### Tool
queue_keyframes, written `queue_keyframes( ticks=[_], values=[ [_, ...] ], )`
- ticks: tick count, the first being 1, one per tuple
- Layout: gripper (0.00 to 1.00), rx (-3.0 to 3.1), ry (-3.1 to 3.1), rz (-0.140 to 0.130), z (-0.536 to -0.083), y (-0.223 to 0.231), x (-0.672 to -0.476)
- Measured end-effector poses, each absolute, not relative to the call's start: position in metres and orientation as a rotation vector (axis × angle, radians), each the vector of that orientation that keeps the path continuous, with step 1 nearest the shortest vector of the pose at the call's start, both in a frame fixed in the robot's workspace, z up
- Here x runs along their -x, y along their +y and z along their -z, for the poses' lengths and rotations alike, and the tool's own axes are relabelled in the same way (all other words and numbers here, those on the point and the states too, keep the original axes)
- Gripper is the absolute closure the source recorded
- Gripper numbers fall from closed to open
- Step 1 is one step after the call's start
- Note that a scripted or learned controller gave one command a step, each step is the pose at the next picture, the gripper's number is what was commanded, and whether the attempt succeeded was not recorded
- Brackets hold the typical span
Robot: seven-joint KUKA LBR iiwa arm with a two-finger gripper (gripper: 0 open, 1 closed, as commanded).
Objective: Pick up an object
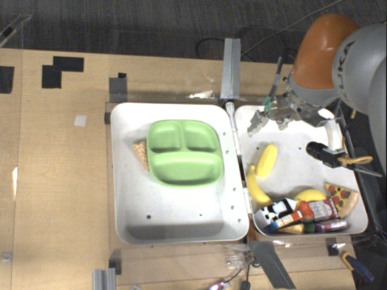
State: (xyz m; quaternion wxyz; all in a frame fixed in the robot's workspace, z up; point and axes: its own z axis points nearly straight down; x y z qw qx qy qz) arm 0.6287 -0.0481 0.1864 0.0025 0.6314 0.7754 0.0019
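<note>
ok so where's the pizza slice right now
The pizza slice lies at the right bin's near-right corner, against its right wall, just right of the ketchup bottle and a yellow lemon.

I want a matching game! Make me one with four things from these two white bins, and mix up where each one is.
Things:
1. green divided plastic plate
2. yellow corn cob
3. toy pizza slice
4. two-finger gripper

Places:
A. near right corner of the right bin
B. hovering over the far part of the right bin
C. middle of the left bin
D. middle of the right bin, lying alone

Pairs: 1-C, 2-D, 3-A, 4-B
</note>
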Motion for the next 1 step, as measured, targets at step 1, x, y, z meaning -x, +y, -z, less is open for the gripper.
queue_keyframes(
  ticks=[1],
  values=[
    [0.00,-1.869,2.521,-0.005,-0.1297,-0.0863,-0.5888]
  ],
)
